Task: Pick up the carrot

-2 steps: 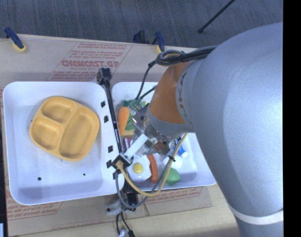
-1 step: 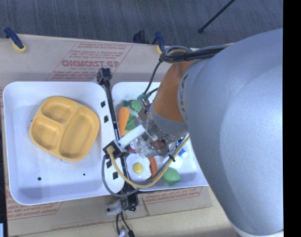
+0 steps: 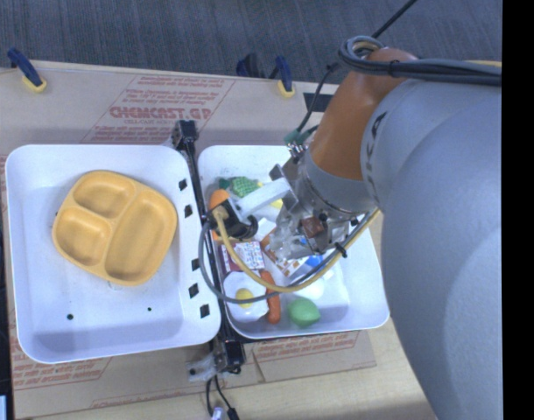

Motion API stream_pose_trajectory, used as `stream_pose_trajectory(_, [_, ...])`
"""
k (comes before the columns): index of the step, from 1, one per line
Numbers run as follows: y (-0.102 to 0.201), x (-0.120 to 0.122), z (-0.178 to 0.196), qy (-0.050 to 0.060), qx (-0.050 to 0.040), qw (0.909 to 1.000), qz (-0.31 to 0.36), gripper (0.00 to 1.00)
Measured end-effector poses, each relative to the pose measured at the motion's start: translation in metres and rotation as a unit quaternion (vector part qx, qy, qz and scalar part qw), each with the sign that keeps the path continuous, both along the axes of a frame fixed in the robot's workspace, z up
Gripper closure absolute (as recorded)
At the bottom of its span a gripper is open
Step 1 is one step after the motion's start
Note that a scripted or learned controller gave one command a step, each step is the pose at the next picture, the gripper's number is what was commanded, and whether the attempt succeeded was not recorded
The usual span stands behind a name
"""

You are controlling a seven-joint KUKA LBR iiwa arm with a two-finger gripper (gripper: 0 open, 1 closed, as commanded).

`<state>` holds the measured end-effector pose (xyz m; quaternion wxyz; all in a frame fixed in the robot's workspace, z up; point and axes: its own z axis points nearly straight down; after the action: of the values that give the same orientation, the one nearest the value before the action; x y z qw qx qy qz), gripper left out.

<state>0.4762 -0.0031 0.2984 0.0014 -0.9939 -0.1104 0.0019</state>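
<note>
The carrot (image 3: 270, 301), a thin orange stick, lies near the front edge of the right bin (image 3: 363, 309), between a fried-egg toy (image 3: 240, 294) and a green lime (image 3: 304, 311). My gripper (image 3: 289, 245) is lowered into the middle of that bin, over a pile of small packets, a little behind the carrot. The wrist and arm hide much of the bin's right half.
The left bin (image 3: 39, 322) holds a yellow divided plate (image 3: 115, 226). In the right bin's back left lie a green leafy toy (image 3: 242, 185) and a rounded orange piece (image 3: 218, 199). A red-and-white packet (image 3: 249, 255) lies beside the gripper.
</note>
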Motion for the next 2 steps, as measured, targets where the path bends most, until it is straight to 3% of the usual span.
stream_pose_trajectory(1, [0.069,-0.001,-0.103,0.002,0.0003,0.9956,0.094,1.0])
stream_pose_trajectory(2, [0.046,0.0,-0.022,0.0,-0.0002,0.9991,0.043,1.0])
